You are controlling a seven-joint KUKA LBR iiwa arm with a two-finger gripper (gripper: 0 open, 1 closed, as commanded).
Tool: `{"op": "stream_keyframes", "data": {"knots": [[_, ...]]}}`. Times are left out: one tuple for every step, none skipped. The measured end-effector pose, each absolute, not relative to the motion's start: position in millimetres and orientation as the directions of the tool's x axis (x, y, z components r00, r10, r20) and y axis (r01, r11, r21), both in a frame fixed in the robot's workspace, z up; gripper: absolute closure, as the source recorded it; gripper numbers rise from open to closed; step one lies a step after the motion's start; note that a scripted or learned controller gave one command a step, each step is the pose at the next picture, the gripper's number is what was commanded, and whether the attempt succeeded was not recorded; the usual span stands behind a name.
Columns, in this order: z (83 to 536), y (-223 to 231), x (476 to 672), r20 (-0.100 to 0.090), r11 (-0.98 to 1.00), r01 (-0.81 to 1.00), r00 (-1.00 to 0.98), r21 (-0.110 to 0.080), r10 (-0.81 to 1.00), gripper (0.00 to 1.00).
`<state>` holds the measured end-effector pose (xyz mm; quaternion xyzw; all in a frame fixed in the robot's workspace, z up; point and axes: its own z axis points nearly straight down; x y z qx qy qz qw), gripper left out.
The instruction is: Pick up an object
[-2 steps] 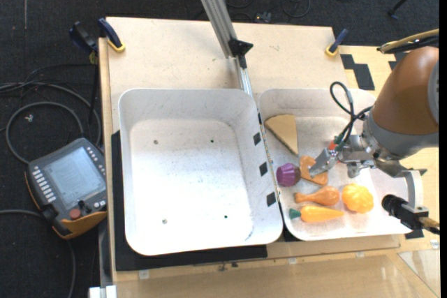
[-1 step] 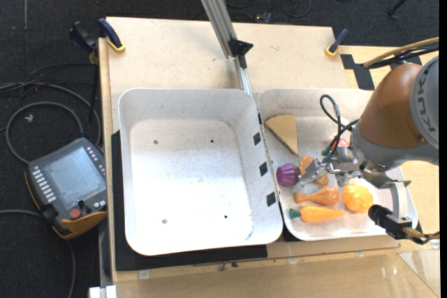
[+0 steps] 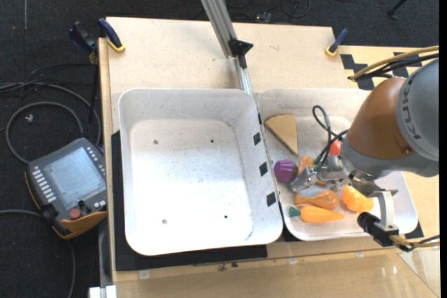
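- The arm [image 3: 391,132] reaches in from 3 o'clock and bends down over the right bin [image 3: 405,220], its orange band covering much of that bin's right half.
- The jaws [image 3: 312,178] sit low among the pile of objects near the middle of the right bin; whether they are parted or closed, or have hold of anything, I cannot tell.
- A purple ball [image 3: 284,169] lies just at 9 o'clock of the jaws, near the bin's left wall.
- A tan wedge [image 3: 283,130] lies at 11 o'clock of the jaws, at the bin's upper left.
- Two orange carrots [image 3: 318,200] [image 3: 321,215] lie side by side at 6 o'clock of the jaws.
- An orange lump [image 3: 357,199] rests at 4 o'clock of the jaws, just beside the carrots.
- A black cable [image 3: 323,121] loops up at 12 o'clock of the jaws.
- The left bin [image 3: 140,105] touches the right bin along its right wall.
- Both bins stand on the desk [image 3: 174,52].
- A pendant [image 3: 66,185] lies on the floor at 9 o'clock of the desk.
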<state>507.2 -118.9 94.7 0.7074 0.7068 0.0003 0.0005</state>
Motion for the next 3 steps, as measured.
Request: {"op": "stream_keyframes", "data": {"knots": [[106, -119, 508.1, 0.0, -0.001, 1.0, 0.001, 0.004, 1.0, 1.0], [152, -114, 516.1, -0.001, 0.003, 1.0, -0.003, 0.005, 1.0, 1.0], [202, -125, 516.9, -0.002, 0.002, 1.0, -0.002, 0.006, 1.0, 1.0]]}}
